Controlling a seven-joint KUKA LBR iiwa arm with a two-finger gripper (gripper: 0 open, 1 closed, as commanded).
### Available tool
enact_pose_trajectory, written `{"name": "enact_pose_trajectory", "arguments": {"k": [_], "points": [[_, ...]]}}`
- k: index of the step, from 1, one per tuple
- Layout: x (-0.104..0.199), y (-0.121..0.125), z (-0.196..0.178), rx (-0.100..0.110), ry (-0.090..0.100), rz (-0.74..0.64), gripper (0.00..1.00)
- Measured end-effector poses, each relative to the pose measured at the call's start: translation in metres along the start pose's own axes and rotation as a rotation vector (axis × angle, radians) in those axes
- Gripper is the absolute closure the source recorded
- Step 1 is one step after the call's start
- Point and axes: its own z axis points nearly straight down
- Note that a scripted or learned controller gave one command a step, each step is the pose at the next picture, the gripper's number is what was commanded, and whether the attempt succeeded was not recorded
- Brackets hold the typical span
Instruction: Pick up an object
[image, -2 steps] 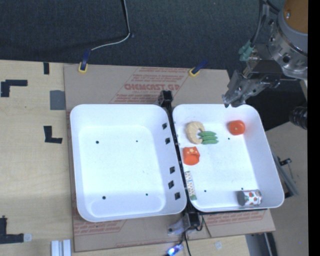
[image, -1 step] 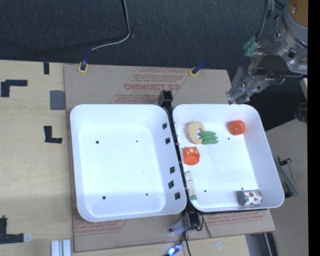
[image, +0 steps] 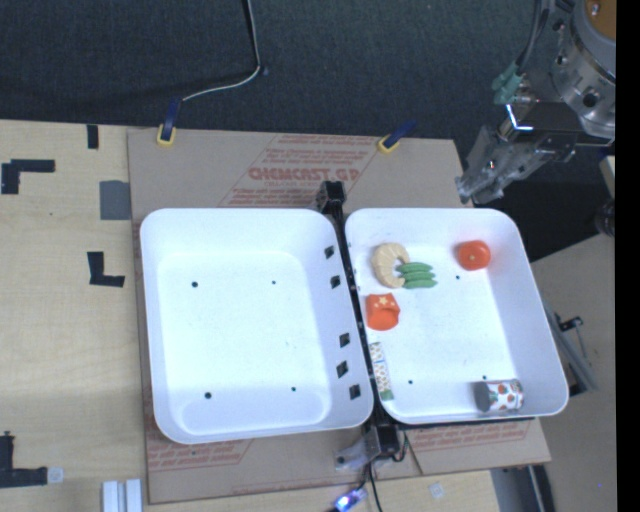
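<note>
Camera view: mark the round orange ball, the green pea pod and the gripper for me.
round orange ball (image: 473, 255), camera view, its centre.
green pea pod (image: 417, 274), camera view, middle of the pod.
gripper (image: 484, 180), camera view, at its fingertips above the right bin's far rim.

A robotics lab: clamped cardboard sheet, twin white bins, taped bench markers
</note>
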Motion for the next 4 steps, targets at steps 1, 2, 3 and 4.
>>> {"name": "enact_pose_trajectory", "arguments": {"k": [1, 2, 3, 4], "points": [[0.0, 0.0, -0.01, 0.001, 0.0, -0.001, 1.0], [0.001, 0.001, -0.02, 0.001, 0.0, -0.001, 1.0], [0.001, 0.001, -0.03, 0.002, 0.0, -0.002, 1.0], [0.002, 0.001, -0.04, 0.002, 0.0, -0.003, 1.0]]}}
